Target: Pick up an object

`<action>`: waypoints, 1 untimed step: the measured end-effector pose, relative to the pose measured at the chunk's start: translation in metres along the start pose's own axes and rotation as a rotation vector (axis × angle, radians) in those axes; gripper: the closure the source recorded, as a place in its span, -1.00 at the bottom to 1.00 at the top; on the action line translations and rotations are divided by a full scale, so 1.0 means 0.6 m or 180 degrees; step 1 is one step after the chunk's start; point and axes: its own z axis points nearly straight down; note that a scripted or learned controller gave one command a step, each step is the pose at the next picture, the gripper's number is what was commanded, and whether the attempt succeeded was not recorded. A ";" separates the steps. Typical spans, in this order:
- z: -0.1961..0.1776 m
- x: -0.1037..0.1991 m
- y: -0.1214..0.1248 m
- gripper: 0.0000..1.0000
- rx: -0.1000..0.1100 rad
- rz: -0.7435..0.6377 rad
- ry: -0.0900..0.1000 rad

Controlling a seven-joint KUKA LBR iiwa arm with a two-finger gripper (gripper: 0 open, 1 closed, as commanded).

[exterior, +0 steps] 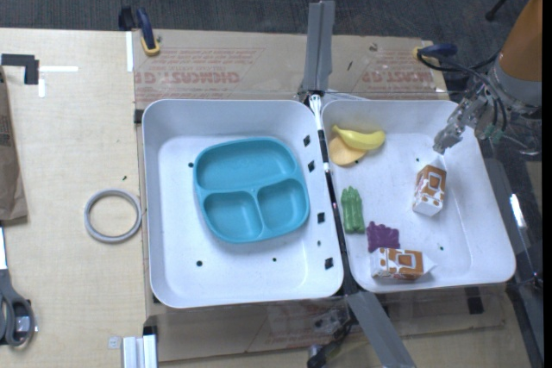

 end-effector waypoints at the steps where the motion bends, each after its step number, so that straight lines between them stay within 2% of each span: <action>1: 0.000 0.000 0.000 -1.00 0.0001 -0.0001 0.0001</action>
